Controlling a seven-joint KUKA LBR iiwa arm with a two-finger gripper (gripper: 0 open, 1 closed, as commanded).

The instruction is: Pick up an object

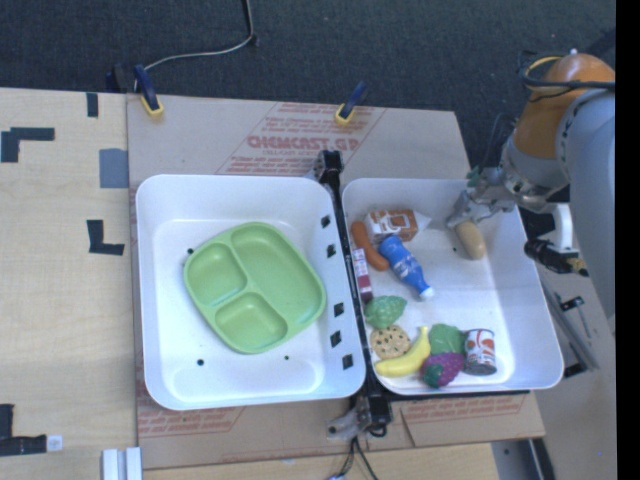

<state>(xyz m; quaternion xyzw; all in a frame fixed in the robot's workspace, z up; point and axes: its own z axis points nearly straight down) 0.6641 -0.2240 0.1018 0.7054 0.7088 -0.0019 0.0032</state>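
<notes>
Jaws I cannot read as open or closed; your gripper [468,214] hangs just above the potato [470,239] near the right bin's [520,298] far right wall; judge it light, firm, smooth and rounded; take it across its narrow middle.

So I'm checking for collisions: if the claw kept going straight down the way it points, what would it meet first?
Most likely the potato, lying right below the claw in the right bin. Depth is hard to judge from this slanted view, so it may already be touching.
</notes>
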